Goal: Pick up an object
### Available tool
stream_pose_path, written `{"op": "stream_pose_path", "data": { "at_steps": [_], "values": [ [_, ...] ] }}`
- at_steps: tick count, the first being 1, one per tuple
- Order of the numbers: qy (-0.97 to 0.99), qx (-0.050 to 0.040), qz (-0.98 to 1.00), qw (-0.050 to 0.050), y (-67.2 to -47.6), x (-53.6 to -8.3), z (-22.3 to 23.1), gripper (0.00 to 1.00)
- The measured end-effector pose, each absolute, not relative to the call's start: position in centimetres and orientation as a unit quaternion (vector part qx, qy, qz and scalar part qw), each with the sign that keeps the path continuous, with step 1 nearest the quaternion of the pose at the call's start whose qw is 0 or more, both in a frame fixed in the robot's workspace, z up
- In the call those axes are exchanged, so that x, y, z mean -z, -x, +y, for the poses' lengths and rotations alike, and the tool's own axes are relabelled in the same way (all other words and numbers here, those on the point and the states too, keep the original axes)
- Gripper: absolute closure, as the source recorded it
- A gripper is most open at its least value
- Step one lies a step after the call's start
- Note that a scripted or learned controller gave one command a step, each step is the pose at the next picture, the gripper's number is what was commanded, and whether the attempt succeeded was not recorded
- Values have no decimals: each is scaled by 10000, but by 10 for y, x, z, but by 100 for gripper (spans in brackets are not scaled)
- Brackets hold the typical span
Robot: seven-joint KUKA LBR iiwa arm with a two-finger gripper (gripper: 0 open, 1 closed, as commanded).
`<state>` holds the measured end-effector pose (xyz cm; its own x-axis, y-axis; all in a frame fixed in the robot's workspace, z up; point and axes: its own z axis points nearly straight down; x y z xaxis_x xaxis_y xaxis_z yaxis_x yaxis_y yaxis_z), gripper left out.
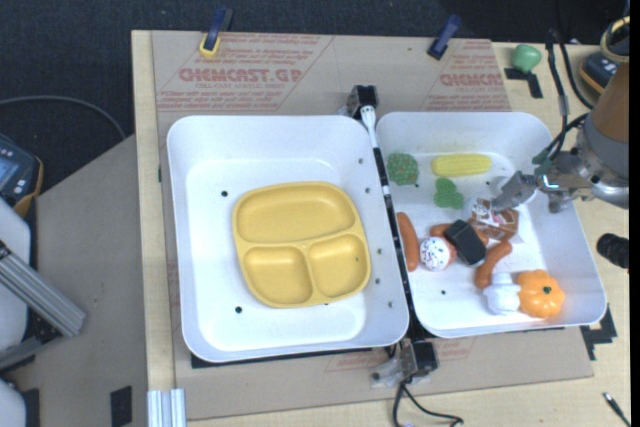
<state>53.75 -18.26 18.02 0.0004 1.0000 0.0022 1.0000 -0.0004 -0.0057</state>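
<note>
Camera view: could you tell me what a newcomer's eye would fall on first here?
Probably the yellow tray, alone in the left bin. Next, the bright toy food crowding the right bin: a corn cob near the back, an orange pumpkin at the front. The gripper reaches in from the right, above that clutter.

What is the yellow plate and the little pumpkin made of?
The yellow plate looks like smooth matte plastic, moulded into three sections. The pumpkin seems to be shiny orange toy plastic, though rubber is possible.
</note>
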Motion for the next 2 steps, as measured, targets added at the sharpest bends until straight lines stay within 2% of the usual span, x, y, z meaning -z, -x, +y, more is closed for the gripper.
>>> {"op": "stream_pose_path", "data": {
  "at_steps": [1, 2],
  "values": [
    [7072, -13, -7070, 31, -536, -137, -181, 0],
    [7079, 35, -7063, -20, -540, -90, -181, 0]
  ]
}}
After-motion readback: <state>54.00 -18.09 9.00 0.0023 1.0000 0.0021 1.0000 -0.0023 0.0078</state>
